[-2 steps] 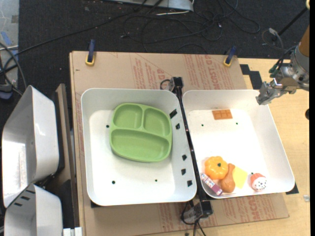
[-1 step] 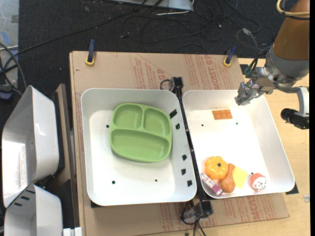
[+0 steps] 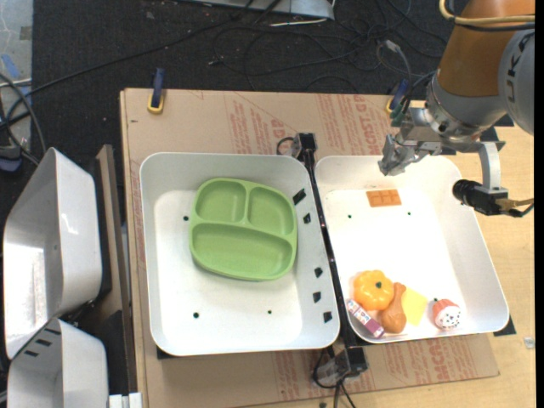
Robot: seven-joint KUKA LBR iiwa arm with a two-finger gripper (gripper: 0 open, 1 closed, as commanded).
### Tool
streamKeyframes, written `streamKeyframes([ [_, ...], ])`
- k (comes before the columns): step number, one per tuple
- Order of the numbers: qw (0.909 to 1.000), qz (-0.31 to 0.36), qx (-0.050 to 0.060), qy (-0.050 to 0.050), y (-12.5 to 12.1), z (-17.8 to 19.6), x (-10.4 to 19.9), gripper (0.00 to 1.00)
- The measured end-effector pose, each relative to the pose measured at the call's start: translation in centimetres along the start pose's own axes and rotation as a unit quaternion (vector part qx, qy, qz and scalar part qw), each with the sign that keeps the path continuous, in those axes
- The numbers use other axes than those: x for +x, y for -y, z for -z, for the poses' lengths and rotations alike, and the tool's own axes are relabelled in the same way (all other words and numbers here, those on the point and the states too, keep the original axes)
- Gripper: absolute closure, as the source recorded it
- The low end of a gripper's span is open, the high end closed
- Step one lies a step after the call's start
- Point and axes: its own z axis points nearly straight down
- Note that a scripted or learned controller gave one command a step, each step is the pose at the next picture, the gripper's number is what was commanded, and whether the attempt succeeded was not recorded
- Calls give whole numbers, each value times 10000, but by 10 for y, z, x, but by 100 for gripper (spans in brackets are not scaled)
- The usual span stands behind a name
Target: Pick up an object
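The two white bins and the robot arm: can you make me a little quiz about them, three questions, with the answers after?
1. True or false: the green tray lies in the left bin.
2. Which thing in the right bin lies nearest the gripper? A) orange pumpkin B) flat orange waffle piece C) white and red dotted toy
3. Fill in: the toys are heaped in the right bin's ____ corner, near or far from the camera.

Key: 1 true. 2 B. 3 near.
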Motion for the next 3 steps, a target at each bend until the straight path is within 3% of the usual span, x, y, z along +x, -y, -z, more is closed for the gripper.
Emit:
streamKeyframes([
  [1,10000,5,2,-3,-15,-5,56,100],
  [3,10000,7,15,-9,-11,-22,170,100],
])
